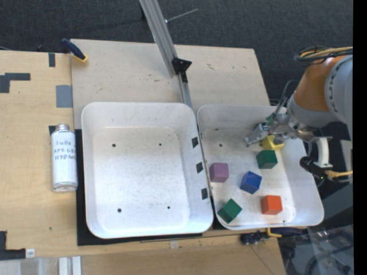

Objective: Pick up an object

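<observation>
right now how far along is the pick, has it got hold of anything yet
Done: the end effector has reached into the right bin and sits low at the yellow block. In hand: closing on that block, but whether it is gripped cannot be seen. Left: a firm grasp and the lift. The purple cube, blue cube, orange cube and both green cubes lie untouched.
</observation>
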`<act>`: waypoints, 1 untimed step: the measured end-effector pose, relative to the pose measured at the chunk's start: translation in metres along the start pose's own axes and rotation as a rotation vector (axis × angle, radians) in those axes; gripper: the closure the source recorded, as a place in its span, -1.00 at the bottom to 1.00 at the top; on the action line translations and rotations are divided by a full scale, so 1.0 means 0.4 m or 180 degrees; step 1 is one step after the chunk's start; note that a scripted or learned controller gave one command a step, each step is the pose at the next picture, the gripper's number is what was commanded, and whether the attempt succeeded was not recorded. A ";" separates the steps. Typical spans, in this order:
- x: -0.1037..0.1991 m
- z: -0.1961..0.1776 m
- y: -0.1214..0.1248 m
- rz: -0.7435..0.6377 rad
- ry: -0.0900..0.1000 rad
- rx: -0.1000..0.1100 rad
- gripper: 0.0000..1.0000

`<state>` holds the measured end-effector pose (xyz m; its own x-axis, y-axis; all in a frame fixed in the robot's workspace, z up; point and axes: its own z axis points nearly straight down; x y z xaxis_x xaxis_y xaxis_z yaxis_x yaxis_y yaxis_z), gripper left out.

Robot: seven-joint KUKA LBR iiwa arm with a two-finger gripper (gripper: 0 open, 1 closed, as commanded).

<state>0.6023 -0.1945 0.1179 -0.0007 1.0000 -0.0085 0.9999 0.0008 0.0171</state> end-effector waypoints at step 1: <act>0.000 -0.019 0.001 -0.0004 -0.0007 -0.0003 1.00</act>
<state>0.6024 -0.1943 0.1257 -0.0019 0.9999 -0.0107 0.9998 0.0021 0.0180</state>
